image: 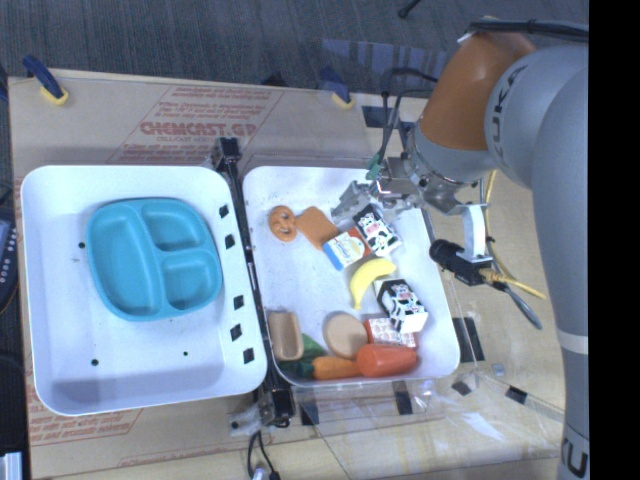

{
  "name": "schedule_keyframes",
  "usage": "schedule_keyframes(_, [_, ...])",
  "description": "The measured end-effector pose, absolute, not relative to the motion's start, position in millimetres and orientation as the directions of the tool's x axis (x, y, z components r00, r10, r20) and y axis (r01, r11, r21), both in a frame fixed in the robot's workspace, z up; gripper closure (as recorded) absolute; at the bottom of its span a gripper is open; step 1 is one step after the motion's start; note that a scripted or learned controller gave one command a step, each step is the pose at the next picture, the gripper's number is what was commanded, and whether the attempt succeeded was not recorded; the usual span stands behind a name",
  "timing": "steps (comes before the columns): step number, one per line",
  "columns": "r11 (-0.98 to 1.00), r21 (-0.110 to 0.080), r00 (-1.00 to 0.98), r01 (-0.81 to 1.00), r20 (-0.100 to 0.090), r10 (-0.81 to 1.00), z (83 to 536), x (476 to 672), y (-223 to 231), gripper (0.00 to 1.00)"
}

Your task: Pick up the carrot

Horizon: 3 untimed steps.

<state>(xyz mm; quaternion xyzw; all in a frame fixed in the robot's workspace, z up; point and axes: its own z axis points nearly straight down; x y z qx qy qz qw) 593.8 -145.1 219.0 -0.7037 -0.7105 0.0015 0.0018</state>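
Observation:
The carrot (336, 368) is a short orange piece lying against the near wall of the right bin (300, 190), between a green item (312, 347) and a red sausage-shaped thing (387, 361). My gripper (366, 198) hangs over the far right part of that bin, just above a black-and-white cow-patterned carton (376, 232). It is well away from the carrot, at the opposite end of the bin. I see nothing held in the gripper.
The right bin also holds a pretzel (283, 223), a brown slab (318, 226), a blue-and-orange carton (345, 249), a banana (366, 279), a second cow carton (403, 305), a tan round piece (345, 335) and a bun (287, 335). The left bin (60, 368) holds a blue divided plate (155, 258).

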Motion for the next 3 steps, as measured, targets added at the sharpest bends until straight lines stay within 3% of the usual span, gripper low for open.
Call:
schedule_keyframes(1, [-0.106,-0.016,0.106,0.994,0.002,0.994,96.0,619.6,-90.3,0.0])
schedule_keyframes(2, [-0.193,-0.007,0.193,0.981,-0.001,0.981,90.5,575.0,-96.3,0.0])
schedule_keyframes(3, [-0.16,0.005,0.16,0.987,-0.001,0.987,167.5,640.5,-128.2,0.0])
